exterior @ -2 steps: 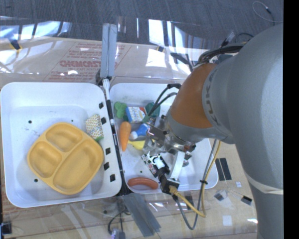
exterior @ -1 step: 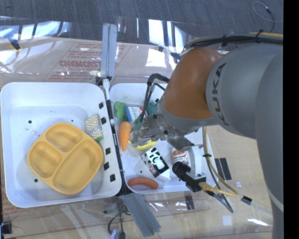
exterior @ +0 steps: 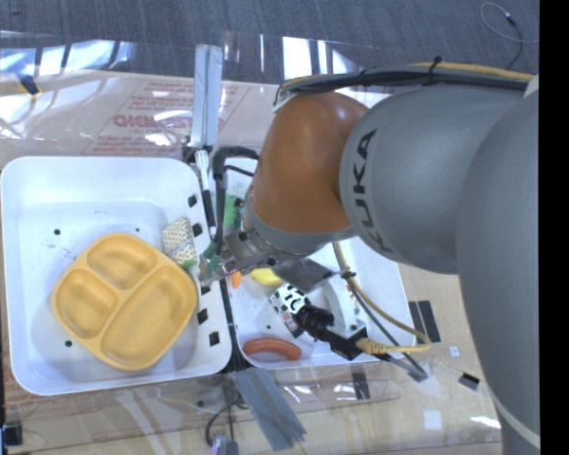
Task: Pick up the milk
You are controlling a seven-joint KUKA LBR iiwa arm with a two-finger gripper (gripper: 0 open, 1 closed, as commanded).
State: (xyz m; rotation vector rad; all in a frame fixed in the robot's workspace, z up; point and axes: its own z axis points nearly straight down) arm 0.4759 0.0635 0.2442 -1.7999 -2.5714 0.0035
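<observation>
The arm is hanging low over the right bin, near its left wall. The milk, a cow-patterned carton, is lying mid-bin, not visibly gripped; lifting looks not yet done.

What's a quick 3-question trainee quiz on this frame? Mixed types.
1. True or false: the yellow divided plate lies in the left bin.
2. Which thing lies near the front edge of the right bin? A) blue cup B) reddish sausage-shaped item C) green bottle
3. Fill in: the small patterned packet sits beside the plate's ____ edge (as seen in the camera view).

Key: 1 true; 2 B; 3 upper right. The arm covers much of the right bin.
</observation>
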